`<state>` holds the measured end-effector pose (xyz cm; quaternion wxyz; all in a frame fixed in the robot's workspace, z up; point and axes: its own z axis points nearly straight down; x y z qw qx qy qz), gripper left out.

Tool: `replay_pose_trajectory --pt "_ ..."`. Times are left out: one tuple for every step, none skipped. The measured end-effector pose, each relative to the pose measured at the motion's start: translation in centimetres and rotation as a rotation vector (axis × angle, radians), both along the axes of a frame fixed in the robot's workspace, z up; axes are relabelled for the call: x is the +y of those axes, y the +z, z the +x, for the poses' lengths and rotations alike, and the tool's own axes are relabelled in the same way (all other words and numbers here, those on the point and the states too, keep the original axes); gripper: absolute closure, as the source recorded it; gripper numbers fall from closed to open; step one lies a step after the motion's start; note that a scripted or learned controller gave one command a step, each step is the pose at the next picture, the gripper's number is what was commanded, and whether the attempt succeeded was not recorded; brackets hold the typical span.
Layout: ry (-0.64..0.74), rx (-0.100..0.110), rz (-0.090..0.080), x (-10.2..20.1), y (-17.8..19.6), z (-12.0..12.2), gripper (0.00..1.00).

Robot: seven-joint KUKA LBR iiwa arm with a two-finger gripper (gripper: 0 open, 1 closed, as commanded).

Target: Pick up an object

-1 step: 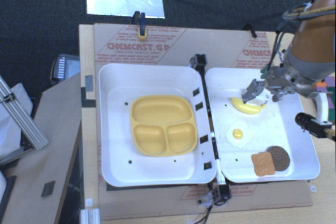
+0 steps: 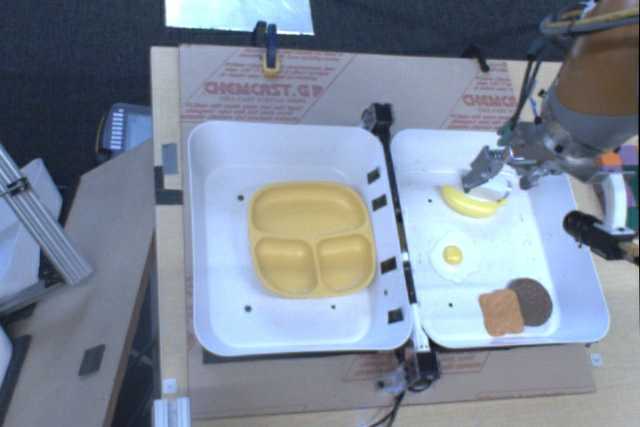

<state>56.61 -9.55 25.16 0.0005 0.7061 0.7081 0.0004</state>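
Yellow plastic banana [image 2: 471,203], toy food by the look of it, lies in the right-hand bin [image 2: 585,260] directly below and just beside the claw [image 2: 490,171]. Claw tip sits over the banana's upper edge, near its right end; whether it touches the fruit I cannot tell at this angle. Finger state: cannot tell, the tip is a small dark-grey blur against the white floor. Nothing is visibly held.

Handling estimate, banana:
- Light, hollow moulded plastic most likely; weight should be no issue.
- Stiff, will not deform under squeeze.
- Smooth and glossy, curved, so prone to squirting out sideways or rolling if pinched off-centre.
- Not fragile.
- Best hold: across the narrow width at mid-length, at the belly of the curve, approach from straight above. Ends taper and would slip.

Other candidates, all nearer the camera than the claw:
- fried egg [image 2: 452,257], flat white disc with yellow yolk, below the banana. Low profile, hard to get under.
- toast slice [image 2: 500,312], orange-brown, and a dark brown patty [image 2: 532,301] touching or overlapping it, further on toward the bin's near corner. Both flat.

Left of the claw, across the divider, the other bin [image 2: 215,245] holds a yellow sectioned tray [image 2: 308,239], wide and thin-rimmed, a poor pick.

Judgement: banana is the target in hand, descent not yet completed.
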Motion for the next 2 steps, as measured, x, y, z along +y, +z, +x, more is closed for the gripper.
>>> replay_pose_trajectory --pt "-0.002 0.005 0.001 -0.5 -5.8 -0.7 0.0" --pt "-0.002 0.004 0.001 -0.7 -11.2 0.2 0.0"
